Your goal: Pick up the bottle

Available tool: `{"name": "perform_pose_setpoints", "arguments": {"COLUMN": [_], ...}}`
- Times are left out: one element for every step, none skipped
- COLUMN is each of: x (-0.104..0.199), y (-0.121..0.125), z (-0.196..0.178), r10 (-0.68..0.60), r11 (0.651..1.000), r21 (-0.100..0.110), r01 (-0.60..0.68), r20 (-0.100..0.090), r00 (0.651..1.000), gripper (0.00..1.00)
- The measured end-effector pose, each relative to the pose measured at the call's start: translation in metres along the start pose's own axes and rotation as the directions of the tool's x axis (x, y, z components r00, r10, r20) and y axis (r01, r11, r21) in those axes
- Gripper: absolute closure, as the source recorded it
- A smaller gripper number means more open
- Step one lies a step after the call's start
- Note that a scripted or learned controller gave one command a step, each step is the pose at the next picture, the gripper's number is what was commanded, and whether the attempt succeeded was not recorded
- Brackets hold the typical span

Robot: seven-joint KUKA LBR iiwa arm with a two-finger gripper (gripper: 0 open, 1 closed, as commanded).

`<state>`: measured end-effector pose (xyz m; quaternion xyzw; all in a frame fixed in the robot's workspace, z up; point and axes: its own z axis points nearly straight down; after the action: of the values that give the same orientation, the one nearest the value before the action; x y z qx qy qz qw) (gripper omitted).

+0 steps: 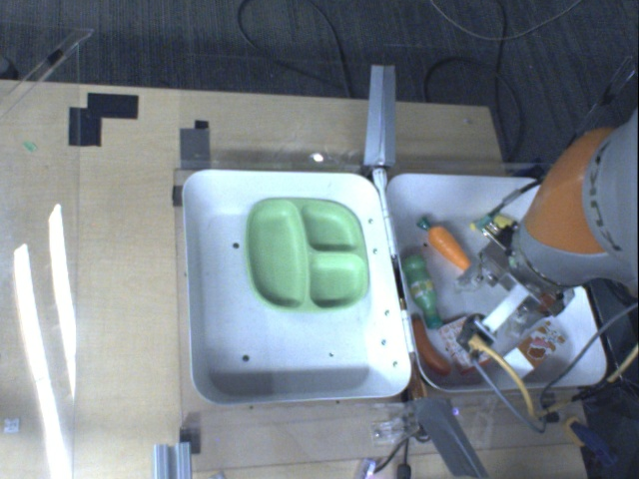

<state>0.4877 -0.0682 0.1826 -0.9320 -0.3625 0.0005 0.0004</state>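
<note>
Gripper [485,270] hangs mid right bin [461,196], its spread impossible to read; bottle [421,293] at its nine o'clock hugs the bin's left wall, carrot [448,249] just beside.

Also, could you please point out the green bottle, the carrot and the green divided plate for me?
green bottle [422,295]: camera view, on its body.
carrot [449,249]: camera view, middle of its orange length.
green divided plate [278,257]: camera view, on its large left compartment.
</note>
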Motion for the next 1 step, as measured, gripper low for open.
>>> {"name": "perform_pose_setpoints", "arguments": {"x": [0.0427], "y": [-0.0460], "z": [0.0005], "r10": [0.033], "r11": [0.999], "r21": [0.001], "r01": [-0.033], "r20": [0.000], "r00": [0.999], "gripper": [0.00]}}
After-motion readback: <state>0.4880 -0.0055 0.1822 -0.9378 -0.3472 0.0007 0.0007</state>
